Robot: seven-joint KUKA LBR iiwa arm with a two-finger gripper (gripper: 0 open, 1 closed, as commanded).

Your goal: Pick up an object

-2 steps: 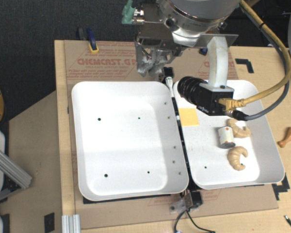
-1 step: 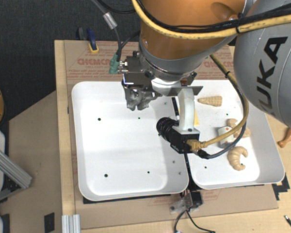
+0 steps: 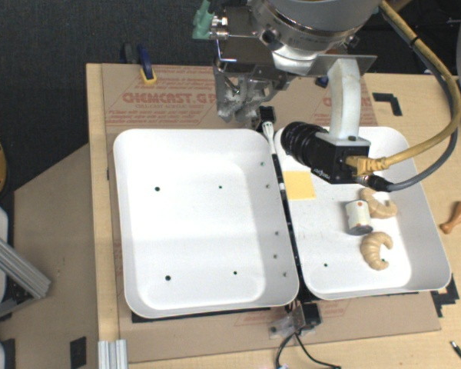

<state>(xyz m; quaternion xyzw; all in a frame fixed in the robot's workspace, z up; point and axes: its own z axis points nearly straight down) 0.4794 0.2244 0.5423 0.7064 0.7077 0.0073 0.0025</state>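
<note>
End effector (image 3: pixel 246 102) beyond bins; croissants (image 3: pixel 376 249) well apart, right bin (image 3: pixel 422 229).

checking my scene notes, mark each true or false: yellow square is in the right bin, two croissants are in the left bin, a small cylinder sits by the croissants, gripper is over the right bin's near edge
1. The yellow square lies in the right bin: true.
2. Two croissants lie in the left bin: false; both croissant-shaped pieces are in the right bin.
3. A small cylinder sits between those pieces: true.
4. The gripper is over the right bin's near edge: false; it is at the far side, near the bins' far corners.
</note>
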